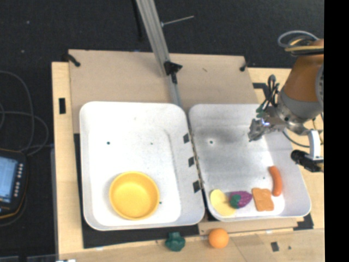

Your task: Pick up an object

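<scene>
While the gripper [256, 131] hangs over the right bin [229, 146], grip state unclear, sausage [276, 180], cracker [263, 199], purple toy [239, 199] lie well apart at the bin's near edge.

Your arm [302, 86] comes in from the right, its orange band uppermost and the grey wrist below it; the wrist slants down and to the left; the gripper [256, 131] hangs at its tip, dark and small.

- pretty bright, even overhead light; the white bins [136, 130] nearly blow out
- soft grey shadow smudge toward 2 o'clock; whole frame's kinda soft and grainy
</scene>
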